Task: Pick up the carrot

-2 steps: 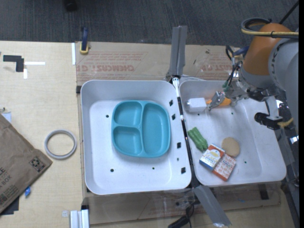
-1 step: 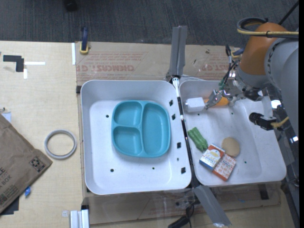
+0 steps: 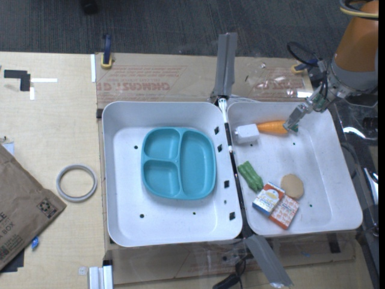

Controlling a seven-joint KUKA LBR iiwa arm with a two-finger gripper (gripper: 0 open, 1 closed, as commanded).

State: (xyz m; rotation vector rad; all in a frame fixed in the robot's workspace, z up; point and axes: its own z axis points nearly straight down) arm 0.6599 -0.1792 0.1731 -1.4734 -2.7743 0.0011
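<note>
**Tool at carrot's right tip, rear of right bin**

Carrot point(image 3: 272, 127) lies flat near the back wall of the right bin point(image 3: 337, 179), long axis running left-right, w/ its green end toward the arm side. Tool point(image 3: 293, 124) comes in slanting from upper right, tip down at that green end, touching or just about touching it; can't tell whether it's spread or pinched, too small and dark at the tip. Carrot is resting on the bin floor, not lifted.

Just left of the carrot, touching or nearly so: a small white block point(image 3: 246, 133) by the divider between bins. Further fwd in the same bin: a green veg piece point(image 3: 250, 176), tilted; a round tan item point(image 3: 293, 186); and a small red/orange/blue box point(image 3: 276, 205) nearest the front rim, just beside the tan item.

Left bin point(image 3: 120, 179) holds a teal 3-compartment plate point(image 3: 179, 163), roughly centered. On the tabletop point(image 3: 48, 125) left of the bins: a tape ring point(image 3: 76, 182) and a brown cardboard sheet point(image 3: 21, 209) at the lower-left corner.
</note>
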